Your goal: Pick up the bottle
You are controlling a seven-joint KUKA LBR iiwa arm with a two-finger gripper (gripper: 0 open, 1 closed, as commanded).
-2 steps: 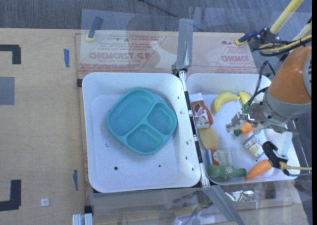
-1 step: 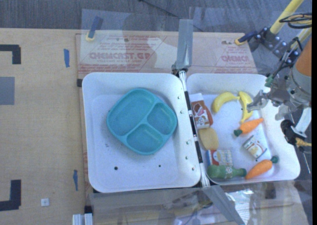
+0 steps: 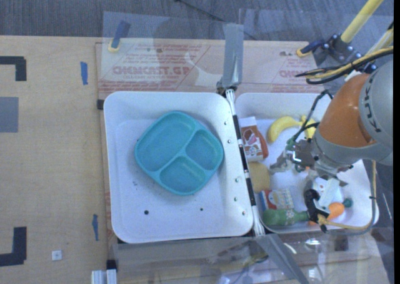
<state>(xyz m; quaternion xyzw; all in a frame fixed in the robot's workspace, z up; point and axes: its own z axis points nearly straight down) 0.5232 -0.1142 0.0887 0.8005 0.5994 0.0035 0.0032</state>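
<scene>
White shallow plastic bins sit side by side; the left bin (image 3: 119, 214) holds a teal three-compartment plate (image 3: 179, 151). Over the right bin (image 3: 269, 102) hangs the grey-and-orange arm (image 3: 347, 120); whether its gripper (image 3: 299, 159) is open or closed we cannot tell. The green plastic bottle (image 3: 284, 217) lies on its side at that bin's six o'clock, so we judge this the approach: next, shift towards six o'clock and descend

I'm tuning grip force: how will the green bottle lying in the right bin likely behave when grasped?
The green bottle lies on its side, so its round body will probably roll if nudged off-centre. It sits close to the front edge of the right bin, which may check rolling that way. It looks smooth, so it might slip.
</scene>
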